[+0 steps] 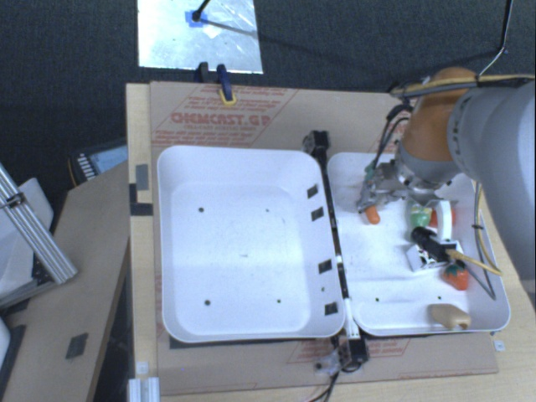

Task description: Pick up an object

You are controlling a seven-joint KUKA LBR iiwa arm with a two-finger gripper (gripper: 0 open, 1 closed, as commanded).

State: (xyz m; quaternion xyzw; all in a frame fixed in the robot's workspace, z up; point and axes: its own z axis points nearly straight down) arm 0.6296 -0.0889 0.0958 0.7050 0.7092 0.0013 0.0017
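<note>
The grey arm (494,141) comes in from 3 o'clock, and its bulk with the orange band (435,115) covers the 1 o'clock corner of the 3 o'clock bin (377,275). That bin and the 9 o'clock bin (243,249) sit edge to edge on the tabletop (138,249).

The tool (374,198) hangs low over the 10 o'clock part of the 3 o'clock bin. From this slant it is a blur of grey metal, so I cannot tell whether it is apart or together, and nothing can be seen clamped in it. At its 6 o'clock, just beside its tip, lies a small orange piece (372,217). It is short and rounded and rests on the bin floor; whether the two touch cannot be made out.

A tan lump (448,314) lies near the bin's 5 o'clock rim. A red-orange thing (457,277) sits at 4 o'clock. A green thing (419,217) at 12 o'clock is partly under the wrist, its shape unclear.
</note>
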